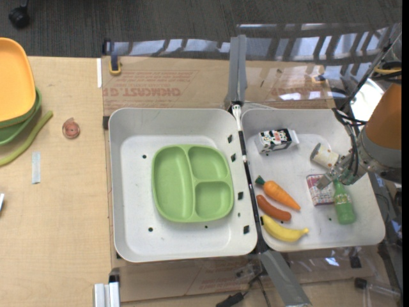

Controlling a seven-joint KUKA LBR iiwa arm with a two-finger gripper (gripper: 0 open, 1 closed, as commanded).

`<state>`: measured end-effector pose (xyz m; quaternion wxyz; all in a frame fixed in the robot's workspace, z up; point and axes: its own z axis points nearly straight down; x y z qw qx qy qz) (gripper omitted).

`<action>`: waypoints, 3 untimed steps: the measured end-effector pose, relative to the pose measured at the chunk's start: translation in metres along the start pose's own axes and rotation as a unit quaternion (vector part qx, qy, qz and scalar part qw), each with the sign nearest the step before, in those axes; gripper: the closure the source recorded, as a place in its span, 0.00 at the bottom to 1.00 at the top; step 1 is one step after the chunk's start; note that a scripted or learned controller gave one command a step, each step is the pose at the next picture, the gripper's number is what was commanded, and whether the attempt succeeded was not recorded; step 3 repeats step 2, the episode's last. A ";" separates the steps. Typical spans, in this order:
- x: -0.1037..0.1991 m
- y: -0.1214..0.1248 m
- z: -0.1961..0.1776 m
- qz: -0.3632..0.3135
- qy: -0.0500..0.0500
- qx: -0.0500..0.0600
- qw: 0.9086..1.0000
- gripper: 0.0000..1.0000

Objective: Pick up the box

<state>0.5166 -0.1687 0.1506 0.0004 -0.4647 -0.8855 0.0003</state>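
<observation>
The box [277, 139] is small and white with black and red print. It lies in the far left part of the right bin [300, 119]. My gripper [337, 173] hangs low over the right side of that bin, just above a pink packet [319, 189] and the top of a green bottle [344, 208]. It is well to the right of the box and a little nearer the camera, not touching it. The grey arm with its orange band [387, 130] reaches in from the right.
The right bin also holds a white cylinder [324, 154], a carrot [282, 195], a sausage [273, 208] and a banana [285, 231]. A green divided plate [192, 183] lies in the left bin [128, 190]. Stacked orange and green plates [14, 98] sit at the bench's far left.
</observation>
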 end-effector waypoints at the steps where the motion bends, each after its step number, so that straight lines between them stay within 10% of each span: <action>1: -0.022 -0.012 0.050 0.035 -0.004 -0.006 0.999 1.00; 2: -0.005 0.012 -0.058 -0.048 -0.001 -0.001 0.999 1.00; 3: -0.005 0.012 -0.058 -0.048 -0.001 -0.001 0.999 1.00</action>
